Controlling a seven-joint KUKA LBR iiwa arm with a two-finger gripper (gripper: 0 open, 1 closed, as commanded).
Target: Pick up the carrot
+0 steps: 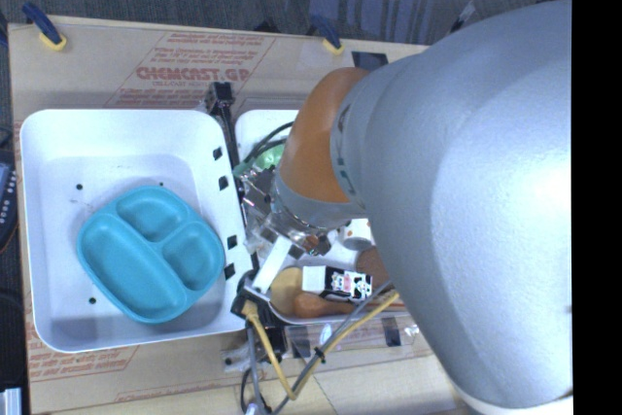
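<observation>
A: The grey arm (466, 199) swept in from the right and loomed over the right bin (255, 126), its orange band (316, 146) sitting just above the wrist.

B: And the tool (267, 243)?

A: It was down low at that bin's left side, near the wall between the bins. Open or closed, I could not tell; the wrist blocked it.

B: Where was the carrot?

A: I could not pick it out for certain. A tan-orange rounded thing (296, 296) lay at the near end of the right bin, beside a small white packet (335, 282).

B: The left bin (39, 238)?

A: It held a blue divided tray (151, 253).
</observation>
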